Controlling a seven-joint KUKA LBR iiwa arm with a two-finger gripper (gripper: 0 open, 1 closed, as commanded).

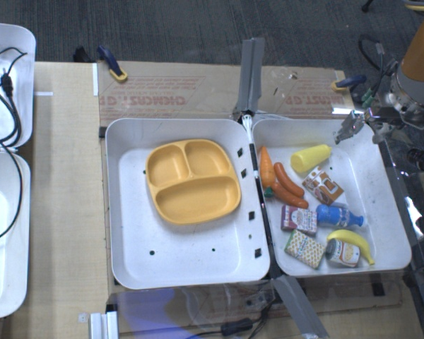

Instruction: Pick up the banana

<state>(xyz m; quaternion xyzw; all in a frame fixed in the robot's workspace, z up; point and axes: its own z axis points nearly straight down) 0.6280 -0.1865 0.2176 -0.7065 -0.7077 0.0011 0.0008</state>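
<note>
The banana [355,243] lies in the right bin's [385,182] near right corner—long axis slanting down-right—well below the gripper [348,129] (empty, its spread unreadable) at the far rim

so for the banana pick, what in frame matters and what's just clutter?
In play:
banana, front right corner of the right bin
gripper, over that bin's back edge

Clutter:
yellow divided plate, left bin
carrot
sausages
blue bottle
yellow cup
</note>
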